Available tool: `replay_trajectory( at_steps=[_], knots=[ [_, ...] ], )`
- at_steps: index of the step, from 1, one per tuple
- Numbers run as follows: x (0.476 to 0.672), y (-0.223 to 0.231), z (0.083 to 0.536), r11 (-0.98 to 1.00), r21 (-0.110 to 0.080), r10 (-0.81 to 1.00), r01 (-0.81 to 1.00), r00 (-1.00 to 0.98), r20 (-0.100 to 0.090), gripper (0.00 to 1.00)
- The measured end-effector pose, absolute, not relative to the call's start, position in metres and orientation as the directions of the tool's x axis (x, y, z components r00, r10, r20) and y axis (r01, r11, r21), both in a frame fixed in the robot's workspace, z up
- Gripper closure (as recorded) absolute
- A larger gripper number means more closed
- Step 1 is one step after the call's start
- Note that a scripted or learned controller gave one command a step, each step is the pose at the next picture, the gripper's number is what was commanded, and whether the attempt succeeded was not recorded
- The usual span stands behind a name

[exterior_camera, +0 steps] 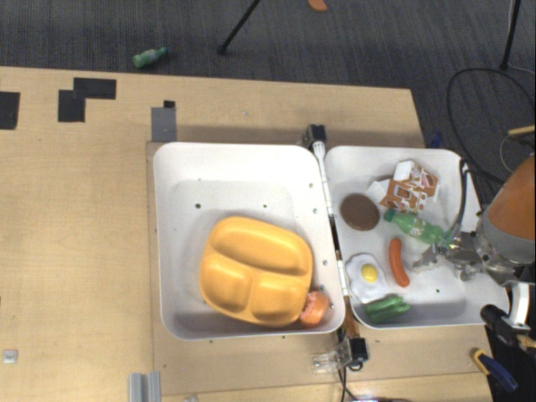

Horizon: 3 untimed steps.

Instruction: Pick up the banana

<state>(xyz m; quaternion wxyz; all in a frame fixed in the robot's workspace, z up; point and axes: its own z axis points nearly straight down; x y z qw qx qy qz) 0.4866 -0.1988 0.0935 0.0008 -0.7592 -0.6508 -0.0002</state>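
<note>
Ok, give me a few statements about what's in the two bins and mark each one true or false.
1. The big yellow tray lies in the left bin. True.
2. The fried egg is in the left bin. False: it lies in the right bin.
3. The brown disc sits beside the gingerbread house. True.
4. The red sausage lies on the floor. False: it is in the right bin.

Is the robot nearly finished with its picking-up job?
Not yet. Done: nothing; the big yellow thing, the closest to a banana, lies in the left bin, away from the arm. In hand: the gripper sits over the right bin beside the sausage. Left: crossing over, gripping, lifting.
</note>
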Motion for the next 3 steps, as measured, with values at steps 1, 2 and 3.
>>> replay_trajectory(
  at_steps=[1, 2, 3],
  knots=[
    [0.59, -0.138, 0.093, -0.395, 0.001, 0.919, 0.919, 0.395, 0.001, 0.0],
    [0.523, -0.089, 0.086, -0.657, 0.003, 0.754, 0.754, 0.657, 0.003, 0.0],
    [0.487, -0.022, 0.184, -0.698, -0.001, 0.716, 0.716, 0.698, 0.002, 0.0]
  ],
)
